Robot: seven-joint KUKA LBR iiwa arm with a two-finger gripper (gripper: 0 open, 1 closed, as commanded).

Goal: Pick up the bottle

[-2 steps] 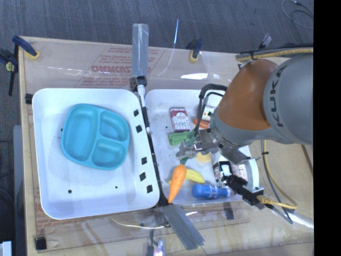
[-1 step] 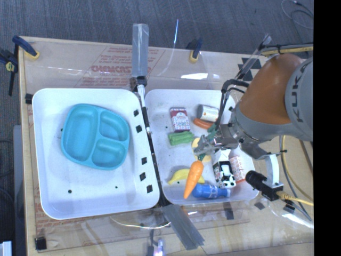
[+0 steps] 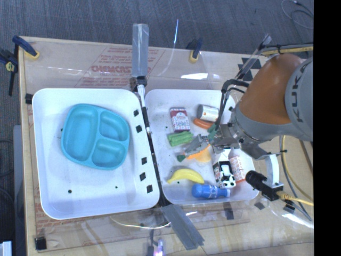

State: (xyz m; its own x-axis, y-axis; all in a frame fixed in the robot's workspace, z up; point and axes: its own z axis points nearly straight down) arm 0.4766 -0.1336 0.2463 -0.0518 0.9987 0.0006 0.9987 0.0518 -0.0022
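A blue bottle (image 3: pixel 209 191) lies on its side at the front edge of the right bin (image 3: pixel 160 103). A slim white bottle with a red label (image 3: pixel 237 167) lies just right of it, partly under the arm. My gripper (image 3: pixel 206 141) hangs low over the middle of the right bin, among a green item (image 3: pixel 180 138) and an orange piece (image 3: pixel 200 154). It is well behind the blue bottle and left of the white one. Nothing can be seen held in it. The arm's grey and orange body hides the bin's right side.
The right bin also holds a red and white box (image 3: pixel 180 119), a silver can (image 3: pixel 208 112), a carrot (image 3: pixel 202 124), a banana (image 3: pixel 185 175) and a black and white cow-patterned item (image 3: pixel 225 174). A blue divided plate (image 3: pixel 96 136) lies in the left bin (image 3: pixel 48 196).
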